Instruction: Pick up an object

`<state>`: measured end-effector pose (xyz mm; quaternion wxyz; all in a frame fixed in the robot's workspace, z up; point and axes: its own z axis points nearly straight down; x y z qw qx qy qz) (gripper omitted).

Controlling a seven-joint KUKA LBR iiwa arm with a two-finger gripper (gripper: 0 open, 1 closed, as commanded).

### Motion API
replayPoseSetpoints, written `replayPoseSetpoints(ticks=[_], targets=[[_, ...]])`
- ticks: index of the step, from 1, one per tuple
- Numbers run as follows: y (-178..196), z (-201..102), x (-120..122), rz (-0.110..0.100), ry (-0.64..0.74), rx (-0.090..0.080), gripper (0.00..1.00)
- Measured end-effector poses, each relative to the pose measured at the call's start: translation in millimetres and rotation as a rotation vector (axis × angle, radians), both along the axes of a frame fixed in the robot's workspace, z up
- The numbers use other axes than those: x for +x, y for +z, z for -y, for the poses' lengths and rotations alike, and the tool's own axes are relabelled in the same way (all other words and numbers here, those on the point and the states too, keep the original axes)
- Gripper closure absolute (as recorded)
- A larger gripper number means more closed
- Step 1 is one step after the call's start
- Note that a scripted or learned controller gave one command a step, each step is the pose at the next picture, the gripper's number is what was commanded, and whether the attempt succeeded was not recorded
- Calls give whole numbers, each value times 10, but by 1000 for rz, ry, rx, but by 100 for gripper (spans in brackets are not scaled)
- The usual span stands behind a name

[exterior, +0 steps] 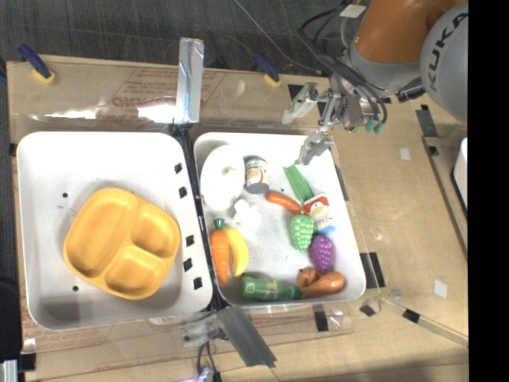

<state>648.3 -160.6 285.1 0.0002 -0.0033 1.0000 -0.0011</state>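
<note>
The right bin [350,237] holds a heap of toy food. In it are a white plate [221,175], a small can [255,173], a green strip [299,183], an orange-red pepper [282,201] and a small red-capped bottle [319,211]. Lower down lie green grapes [301,231], purple grapes [320,252], a carrot [219,255], a banana [237,249], a green bottle [266,287] and a brown-orange piece [323,282]. My gripper [316,147] hangs over the bin's far right corner, just above the green strip, with nothing visibly in it.
The left bin [32,181] bears a yellow divided plate [121,241]. A silver taped post [190,82] stands at the far end of the wall between the bins. Cables trail from the arm's wrist [350,106] above the right bin's far rim.
</note>
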Motion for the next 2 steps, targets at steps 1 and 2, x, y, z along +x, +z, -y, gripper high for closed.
replayPoseSetpoints(ticks=[1,2], targets=[[-1395,155,67,-11,-60,5,0],[-1643,212,-167,40,-150,-6,0]])
